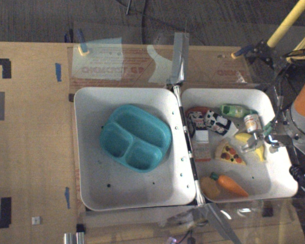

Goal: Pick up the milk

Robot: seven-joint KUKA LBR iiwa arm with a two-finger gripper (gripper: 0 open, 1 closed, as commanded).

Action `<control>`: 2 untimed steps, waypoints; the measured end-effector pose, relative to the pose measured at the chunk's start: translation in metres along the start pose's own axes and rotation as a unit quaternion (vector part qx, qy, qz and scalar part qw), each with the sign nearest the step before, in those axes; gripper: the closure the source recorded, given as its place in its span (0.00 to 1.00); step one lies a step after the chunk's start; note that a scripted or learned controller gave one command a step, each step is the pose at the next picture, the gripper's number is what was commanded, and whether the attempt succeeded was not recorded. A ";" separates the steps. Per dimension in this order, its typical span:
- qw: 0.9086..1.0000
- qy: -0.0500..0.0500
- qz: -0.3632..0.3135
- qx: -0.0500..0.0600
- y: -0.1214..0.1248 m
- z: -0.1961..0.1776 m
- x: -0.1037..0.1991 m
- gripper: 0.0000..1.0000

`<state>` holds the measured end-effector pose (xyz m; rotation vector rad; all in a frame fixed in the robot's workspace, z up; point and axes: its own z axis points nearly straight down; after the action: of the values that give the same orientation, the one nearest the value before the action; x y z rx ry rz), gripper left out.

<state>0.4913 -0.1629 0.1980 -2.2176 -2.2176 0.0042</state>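
Note:
The milk (212,121) is a small carton with black and white cow patches. It lies on its side in the upper left part of the right bin (283,187). My gripper (260,145) hangs low over the right side of that bin, well to the right of the milk and apart from it. Its fingers (248,146) stand open over a yellow piece (258,153), with nothing gripped between them. The arm's orange band (303,104) shows at the right edge.
Around the milk in the right bin lie a green bottle (235,110), a small can (251,122), a pizza slice (230,153), a carrot (231,185) and a white block (201,136). The left bin (91,177) holds a teal divided tray (135,137).

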 end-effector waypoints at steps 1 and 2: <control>0.999 -0.001 0.036 -0.002 0.057 -0.017 0.059 0.00; 1.000 -0.001 0.029 -0.001 0.044 -0.108 0.097 0.00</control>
<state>0.5357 -0.0666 0.3057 -2.2845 -2.1548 0.0045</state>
